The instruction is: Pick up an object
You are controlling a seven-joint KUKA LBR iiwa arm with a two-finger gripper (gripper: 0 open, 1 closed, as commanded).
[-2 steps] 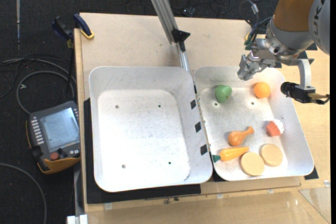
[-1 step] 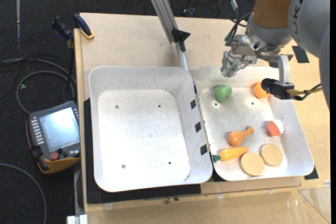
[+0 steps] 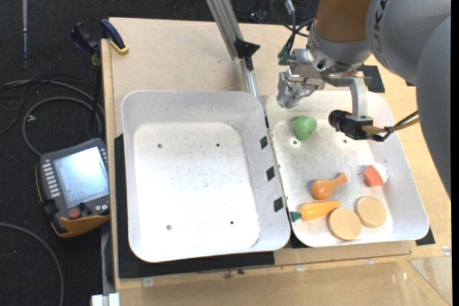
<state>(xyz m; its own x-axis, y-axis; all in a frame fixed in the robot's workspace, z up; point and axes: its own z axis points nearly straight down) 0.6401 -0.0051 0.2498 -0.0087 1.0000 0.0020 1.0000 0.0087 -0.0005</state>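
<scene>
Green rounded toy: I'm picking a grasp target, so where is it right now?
In the camera view, the green rounded toy lies in the white bin on the view's right, near its far end, close beside the end effector.

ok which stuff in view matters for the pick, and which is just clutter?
Job: grey two-finger gripper; right white bin; green rounded lump; orange gourd-shaped toy; orange carrot; tan round disc beside carrot; second tan round disc; red-and-white block.
Lying about: left white bin; grey teach pendant on floor; blue-and-yellow clamp; slanted aluminium rail.
</scene>
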